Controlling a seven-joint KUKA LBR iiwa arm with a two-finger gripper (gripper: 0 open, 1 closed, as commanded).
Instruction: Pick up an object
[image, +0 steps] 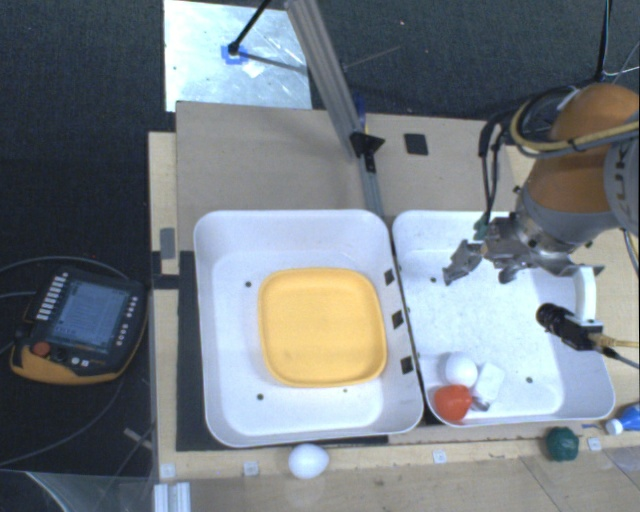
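Likely approach step: pincer (482, 262) spread open, gripping nothing, hovering over right bin (520, 330) upper part. White ball (460, 369), red ball (453, 402) at near-left corner; best descend centred, clear of bin wall.

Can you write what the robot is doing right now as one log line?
gripper: above right bin, holding nothing | fingers: open | plate: left bin | balls: right bin's near corner

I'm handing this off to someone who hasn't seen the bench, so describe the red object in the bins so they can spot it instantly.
Start at the right-hand white bin, the one the gripper hangs over, and go to its near left corner. Three small things cluster there: a white ball, a pale blocky piece, and the red-orange rounded object. It is the only red one, lying closest to the bin's front edge.
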